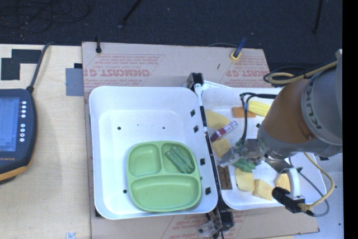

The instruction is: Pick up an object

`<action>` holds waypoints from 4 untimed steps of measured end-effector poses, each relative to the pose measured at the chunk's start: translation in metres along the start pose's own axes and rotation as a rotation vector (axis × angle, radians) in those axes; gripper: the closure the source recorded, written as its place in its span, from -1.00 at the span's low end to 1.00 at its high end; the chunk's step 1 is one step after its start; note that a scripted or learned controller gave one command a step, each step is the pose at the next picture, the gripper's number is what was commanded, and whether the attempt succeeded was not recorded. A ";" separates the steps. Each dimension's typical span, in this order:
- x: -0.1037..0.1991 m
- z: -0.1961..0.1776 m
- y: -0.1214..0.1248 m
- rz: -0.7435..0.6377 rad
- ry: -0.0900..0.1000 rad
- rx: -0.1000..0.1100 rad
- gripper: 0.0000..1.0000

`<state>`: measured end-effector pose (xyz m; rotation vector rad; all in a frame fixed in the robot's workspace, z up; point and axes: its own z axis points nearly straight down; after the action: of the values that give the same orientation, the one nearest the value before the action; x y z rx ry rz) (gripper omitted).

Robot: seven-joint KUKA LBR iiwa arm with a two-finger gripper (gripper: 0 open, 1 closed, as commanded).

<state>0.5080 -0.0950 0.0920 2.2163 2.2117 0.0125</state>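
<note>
We find two white bins side by side on the bench [61, 137], which is covered in part by a brown cardboard sheet [168, 67].

The left bin [112, 109] sits at the centre of the frame and carries a green divided tray [162, 190]. A green pod-shaped item [179, 158] lies in the tray's upper right compartment.

The right bin [224, 92] lies at the right of the frame and holds the loose objects for picking: a pale yellow wedge [215, 118] near its upper left, a small red and white tube [225, 130] just beside that wedge, a yellow corn-like piece [258, 107] and a small orange block [239, 112] toward its upper part, yellow chunks [254, 184] along its lower part, and a brown bar [225, 178] against the left wall.

The arm [302, 115] reaches in from the right over the right bin, orange band uppermost. The hand [244, 157] is low among the objects near the middle of that bin, with something green directly at it. We cannot tell whether the hand is released or clenched, nor whether it grips anything.

A pendant with a blue screen [11, 126] rests at the left edge of the frame.
</note>
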 end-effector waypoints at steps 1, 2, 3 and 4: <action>-0.018 0.001 0.022 -0.004 0.008 0.015 -1.00; 0.009 0.001 0.039 0.000 -0.003 0.009 -1.00; 0.011 -0.010 0.040 0.000 0.005 0.009 1.00; 0.011 -0.009 0.040 -0.001 0.005 0.010 -1.00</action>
<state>0.5479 -0.0838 0.1015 2.2234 2.2200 0.0069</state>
